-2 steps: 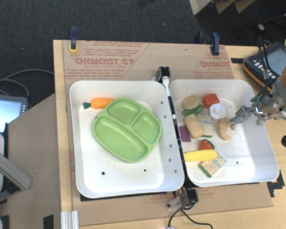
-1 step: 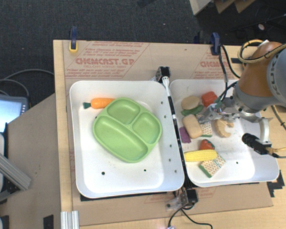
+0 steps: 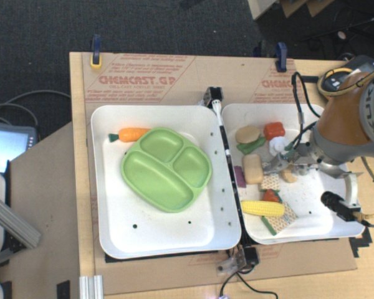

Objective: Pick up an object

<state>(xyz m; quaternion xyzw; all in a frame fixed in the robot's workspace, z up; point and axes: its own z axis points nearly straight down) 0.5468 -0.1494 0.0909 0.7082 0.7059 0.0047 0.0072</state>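
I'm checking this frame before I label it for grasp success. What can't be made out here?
- Gripper: in the camera view its tip sits low among the toy food in the right bin; too small and cluttered to tell its state or whether it holds anything.
- Purple item: wedged at the bin's left wall, mostly hidden by the rim.
- Toy carrot: its end is covered by the green divided plate.

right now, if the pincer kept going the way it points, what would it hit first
The pincer points left into the right bin. It would likely meet the tan bread slice first, though depth is hard to judge from above.
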